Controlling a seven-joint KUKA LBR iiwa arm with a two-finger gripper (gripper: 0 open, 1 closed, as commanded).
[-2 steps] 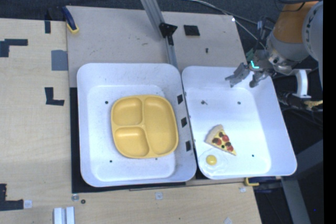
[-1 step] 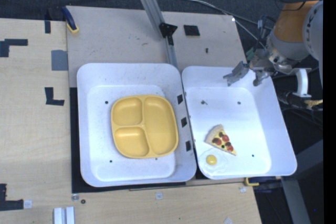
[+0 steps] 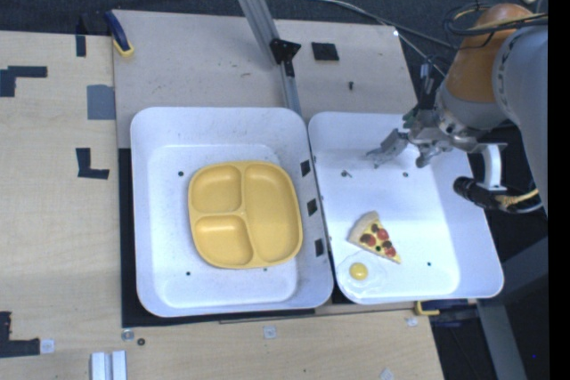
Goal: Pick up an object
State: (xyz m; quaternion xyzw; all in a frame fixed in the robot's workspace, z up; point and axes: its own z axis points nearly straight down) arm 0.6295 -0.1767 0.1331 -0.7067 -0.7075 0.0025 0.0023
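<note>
The arm [image 3: 521, 58] runs off the right edge of the view beside the right bin [image 3: 463, 218], so its upper links are cut away. A slanting metal pole [image 3: 254, 0] above the left bin [image 3: 160, 191] leaves the frame at the top. The gripper [image 3: 405, 154] over the right bin's far end is too blurred to read its fingers' spacing.

In the right bin [image 3: 445, 218], the floor around the pizza slice [image 3: 375, 238] is free on all sides except below, where the fried egg [image 3: 359, 271] lies near.
</note>
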